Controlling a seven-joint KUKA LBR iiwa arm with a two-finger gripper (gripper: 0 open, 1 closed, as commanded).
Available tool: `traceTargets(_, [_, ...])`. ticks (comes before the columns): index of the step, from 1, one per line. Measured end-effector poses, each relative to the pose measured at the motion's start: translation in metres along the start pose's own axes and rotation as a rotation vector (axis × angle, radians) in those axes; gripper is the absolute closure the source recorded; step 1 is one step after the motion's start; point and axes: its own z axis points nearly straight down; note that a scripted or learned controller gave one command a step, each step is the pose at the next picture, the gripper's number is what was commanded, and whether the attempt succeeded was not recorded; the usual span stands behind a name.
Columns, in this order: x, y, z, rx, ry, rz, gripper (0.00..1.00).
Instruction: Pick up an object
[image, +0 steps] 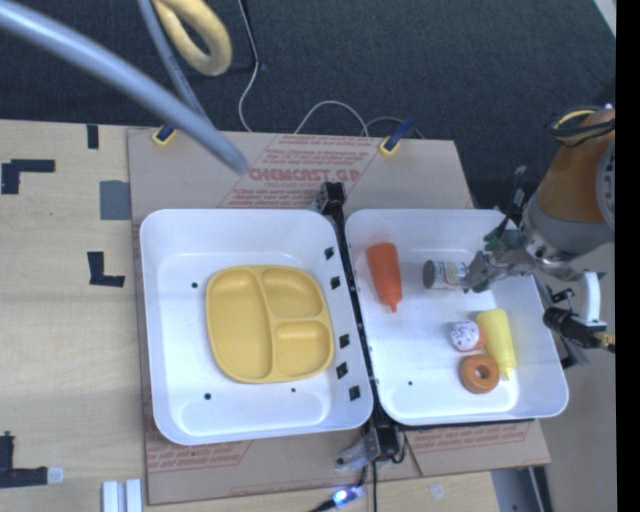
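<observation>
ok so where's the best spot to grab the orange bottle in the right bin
Probably across the middle of the orange bottle, coming straight down. It lies flat, its long axis running up and down the view, with bare bin floor on both sides for the fingers.

You see the arm (572, 195) enter from the right, wrist angled down, gripper (478, 275) pointing left, low.

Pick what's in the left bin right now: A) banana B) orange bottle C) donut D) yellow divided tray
D: the yellow divided tray lies in the left bin, while the orange bottle, donut and banana all lie in the right bin.
</observation>
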Motion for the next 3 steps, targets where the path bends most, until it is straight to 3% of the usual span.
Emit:
traceTargets(2, [0.010, 0.004, -0.100, -0.001, 0.000, -0.001, 1.00])
traceTargets(3, [0.061, 0.000, -0.103, 0.004, 0.003, -0.004, 1.00])
